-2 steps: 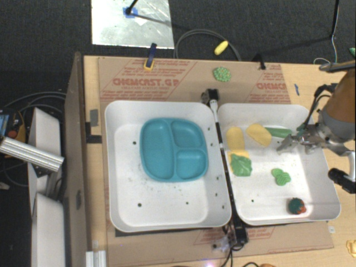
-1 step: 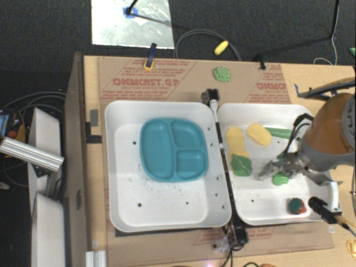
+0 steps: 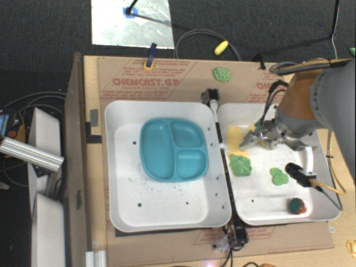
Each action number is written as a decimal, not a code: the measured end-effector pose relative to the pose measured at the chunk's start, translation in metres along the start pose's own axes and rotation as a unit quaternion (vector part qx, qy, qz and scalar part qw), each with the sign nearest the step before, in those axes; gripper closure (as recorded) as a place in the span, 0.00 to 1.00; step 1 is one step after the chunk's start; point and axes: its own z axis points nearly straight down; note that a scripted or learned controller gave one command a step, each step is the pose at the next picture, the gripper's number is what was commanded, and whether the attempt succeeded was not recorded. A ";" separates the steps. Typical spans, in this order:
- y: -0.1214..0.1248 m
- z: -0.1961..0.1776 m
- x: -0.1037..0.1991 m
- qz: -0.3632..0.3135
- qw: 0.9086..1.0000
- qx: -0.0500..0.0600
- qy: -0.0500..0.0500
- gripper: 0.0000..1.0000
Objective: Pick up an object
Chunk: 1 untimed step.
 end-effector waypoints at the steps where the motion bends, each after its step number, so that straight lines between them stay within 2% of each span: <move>1: -0.059 -0.044 -0.023 0.007 1.000 0.004 -0.001 0.00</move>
